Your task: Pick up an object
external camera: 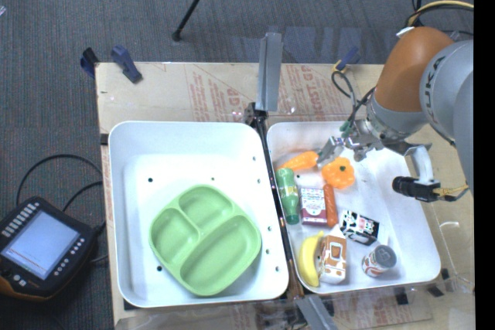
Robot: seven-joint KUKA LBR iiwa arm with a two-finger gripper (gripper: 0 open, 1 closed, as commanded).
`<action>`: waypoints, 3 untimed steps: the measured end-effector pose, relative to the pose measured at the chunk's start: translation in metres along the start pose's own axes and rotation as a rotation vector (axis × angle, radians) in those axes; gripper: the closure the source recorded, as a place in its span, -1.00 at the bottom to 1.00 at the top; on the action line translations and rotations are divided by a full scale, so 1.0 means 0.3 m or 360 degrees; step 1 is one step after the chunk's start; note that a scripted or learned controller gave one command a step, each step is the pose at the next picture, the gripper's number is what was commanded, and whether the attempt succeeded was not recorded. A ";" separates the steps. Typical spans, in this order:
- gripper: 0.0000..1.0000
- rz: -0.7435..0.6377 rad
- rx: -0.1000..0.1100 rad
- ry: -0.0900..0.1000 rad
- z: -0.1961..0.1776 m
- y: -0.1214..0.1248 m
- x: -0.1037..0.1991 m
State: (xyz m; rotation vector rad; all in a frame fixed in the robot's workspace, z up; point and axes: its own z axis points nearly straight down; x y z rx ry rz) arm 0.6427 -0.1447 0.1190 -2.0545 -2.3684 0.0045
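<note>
We see the tool hanging low over the far part of the right bin, just beside a small orange bell pepper and a toy carrot. Whether it's wide or narrow we can't tell; the wrist hides it, and nothing visibly sits in it.

The pepper looks like the nearest candidate. We judge it a play-food piece: light, prob. hollow plastic, stiff, smooth and lobed, so likely to slip or roll if pinched off-centre. Best hold, we think, is across its middle, pads on opposite lobes. It sits close to the carrot on the left and touches or nearly touches a red-orange stick-shaped item below it, so clearance is tight.

Other picks in the same bin: green bottle lying along the bin's left wall, dark red carton, banana, small milk-type carton, cow-print box, can. Boxes are flat-sided, so easier to pinch; the can is round and may roll.

The left bin holds a green divided plate: wide, flat, hard to grab except by the rim.
</note>
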 end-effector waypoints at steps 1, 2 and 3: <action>-1.00 -0.0134 -0.0003 0.0000 0.109 -0.033 0.008; 1.00 -0.0127 0.0002 0.0003 0.081 -0.037 0.006; 1.00 -0.0182 -0.0003 -0.0003 -0.223 0.030 0.231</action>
